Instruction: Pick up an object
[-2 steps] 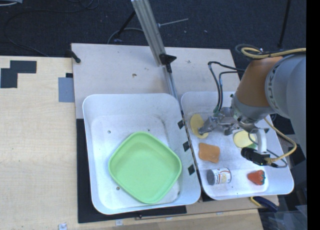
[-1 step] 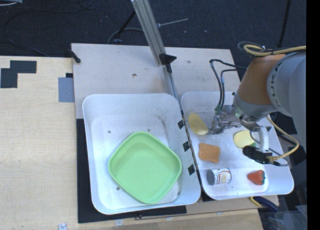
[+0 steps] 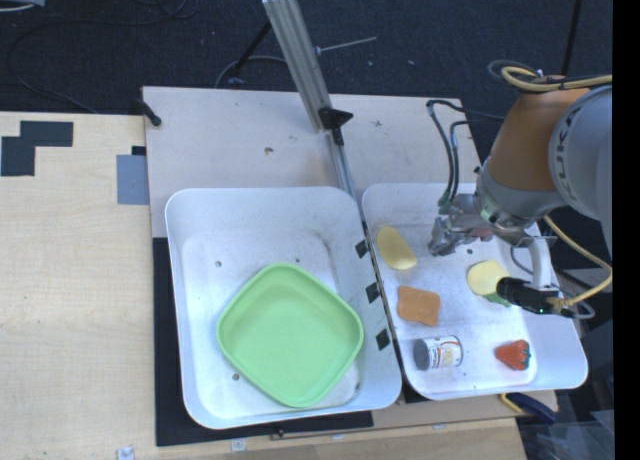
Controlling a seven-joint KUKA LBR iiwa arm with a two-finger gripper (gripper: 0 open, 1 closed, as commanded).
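Observation:
The right bin (image 3: 470,380) holds several small items: a yellow banana-like piece (image 3: 396,248) at its left, an orange block (image 3: 418,305) below that, a small can (image 3: 438,352) lying on its side, a red strawberry-like toy (image 3: 513,354) at the front right, and a yellow round piece (image 3: 486,277) at the right. My gripper (image 3: 443,239) hangs over the bin's upper middle, between the banana piece and the yellow round piece. Nothing shows between its fingers.
The left bin (image 3: 200,248) holds a green square plate (image 3: 290,333). A slanted metal rail (image 3: 305,58) runs from the back down to the divider between the bins. Cables loop around the arm at the right.

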